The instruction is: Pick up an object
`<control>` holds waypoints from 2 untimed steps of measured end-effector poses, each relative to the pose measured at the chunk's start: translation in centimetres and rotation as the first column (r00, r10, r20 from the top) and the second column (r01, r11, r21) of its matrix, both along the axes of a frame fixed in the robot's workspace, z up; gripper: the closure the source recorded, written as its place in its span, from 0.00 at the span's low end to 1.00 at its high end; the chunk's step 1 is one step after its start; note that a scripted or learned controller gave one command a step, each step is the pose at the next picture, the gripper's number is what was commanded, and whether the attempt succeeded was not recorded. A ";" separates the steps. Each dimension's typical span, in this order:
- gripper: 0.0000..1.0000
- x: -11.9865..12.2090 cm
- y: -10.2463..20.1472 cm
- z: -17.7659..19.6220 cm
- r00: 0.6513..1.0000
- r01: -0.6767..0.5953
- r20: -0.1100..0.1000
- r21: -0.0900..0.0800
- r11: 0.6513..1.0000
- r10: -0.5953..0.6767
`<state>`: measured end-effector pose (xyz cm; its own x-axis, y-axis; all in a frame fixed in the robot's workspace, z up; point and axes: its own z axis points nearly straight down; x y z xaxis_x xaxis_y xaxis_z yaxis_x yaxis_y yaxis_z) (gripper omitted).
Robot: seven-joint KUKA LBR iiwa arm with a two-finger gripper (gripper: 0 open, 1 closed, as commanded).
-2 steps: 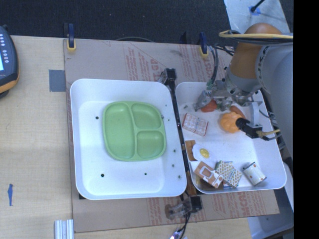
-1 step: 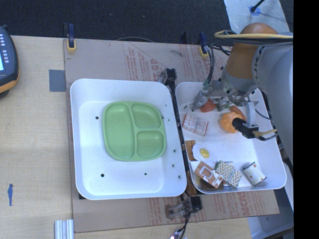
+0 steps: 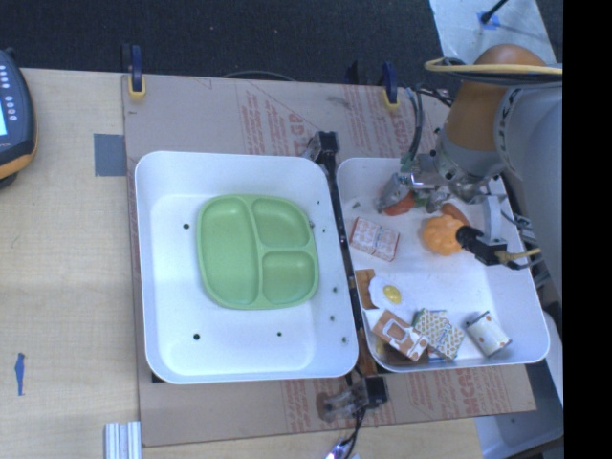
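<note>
Two shallow white bins are seen side by side on a brown cardboard sheet (image 3: 249, 113), which is laid on the wooden bench (image 3: 67, 285). In the left bin (image 3: 153, 256) a green divided plate (image 3: 256, 251) is placed flat, near the middle. The arm (image 3: 497, 122) is brought in from the right, over the far part of the right bin (image 3: 521, 304), and the gripper (image 3: 400, 195) is held low at the far left corner of this bin. Whether the gripper is open or closed cannot be told from this view, because it is seen from above and partly covered by the wrist. A small red piece (image 3: 405, 205) is found just beside the gripper, perhaps touching it, but it cannot be said that it is held. An orange round object (image 3: 440, 236) is lying to the right of this piece, near the middle of the bin. A pink packet (image 3: 374, 239) is placed close to the left wall. Nearer to the viewer, a toy fried egg (image 3: 386, 295) is seen, and beyond it, at the near wall, a brown packet (image 3: 395, 333) and a patterned packet (image 3: 435, 333) are lying touching each other. A small white cylinder (image 3: 488, 334) is tipped on its side just to the right of them.
</note>
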<state>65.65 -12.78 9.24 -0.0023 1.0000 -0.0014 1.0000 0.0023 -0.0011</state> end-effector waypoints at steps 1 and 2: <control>0.00 0.0 0.4 0.0 1.000 -0.002 -0.002 0.001 1.000 0.002; 0.00 0.0 2.0 -0.1 1.000 -0.004 -0.004 0.001 1.000 0.004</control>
<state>65.61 -10.76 9.18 -0.0063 1.0000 -0.0005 1.0000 0.0063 -0.0049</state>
